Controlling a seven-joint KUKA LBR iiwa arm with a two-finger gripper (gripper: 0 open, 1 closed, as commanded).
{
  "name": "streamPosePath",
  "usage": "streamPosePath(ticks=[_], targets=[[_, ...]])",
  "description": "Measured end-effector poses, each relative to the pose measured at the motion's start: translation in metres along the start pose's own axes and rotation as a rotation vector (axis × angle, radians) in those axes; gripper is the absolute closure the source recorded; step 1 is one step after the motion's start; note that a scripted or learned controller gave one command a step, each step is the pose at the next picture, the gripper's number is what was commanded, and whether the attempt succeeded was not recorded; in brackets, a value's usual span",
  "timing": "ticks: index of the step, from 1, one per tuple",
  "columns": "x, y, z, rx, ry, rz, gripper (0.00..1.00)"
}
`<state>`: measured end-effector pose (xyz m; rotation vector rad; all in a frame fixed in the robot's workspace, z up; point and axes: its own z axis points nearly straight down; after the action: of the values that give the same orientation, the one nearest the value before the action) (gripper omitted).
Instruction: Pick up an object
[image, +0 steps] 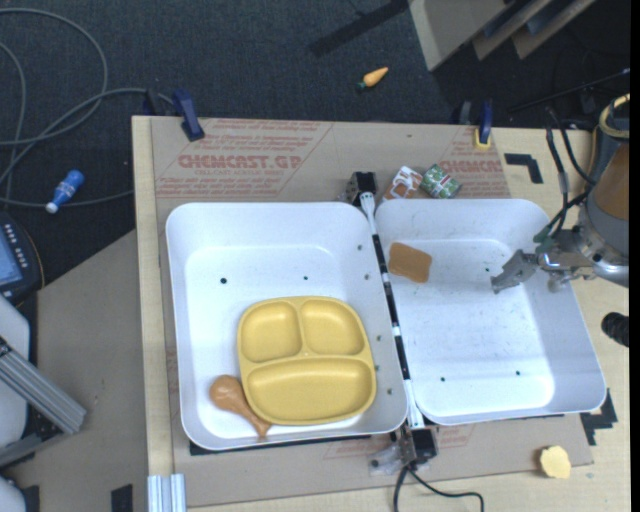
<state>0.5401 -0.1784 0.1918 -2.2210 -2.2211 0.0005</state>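
Note:
A brown, toast-like flat piece (410, 262) lies in the right bin (540, 395), near its far left corner. In the left bin (200, 250) sits a yellow divided plate (305, 360), and a tan toy drumstick (238, 400) lies against the plate's near left edge. My gripper (527, 280) hangs over the right side of the right bin, well to the right of the brown piece. Its fingers are spread open and nothing is between them.
Small crumpled packets (425, 182) lie on the cardboard behind the bins. A yellow lump (553, 461) rests on the bench at the near right corner. Blue clamps (186, 113) hold the board's far edge. An orange bit (374, 76) and a blue bottle (65, 190) lie on the floor.

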Motion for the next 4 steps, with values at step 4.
streamPosePath(ticks=[4], targets=[[0.085, 0.122, 0.107, -0.003, -0.001, -0.002, 0.0]])
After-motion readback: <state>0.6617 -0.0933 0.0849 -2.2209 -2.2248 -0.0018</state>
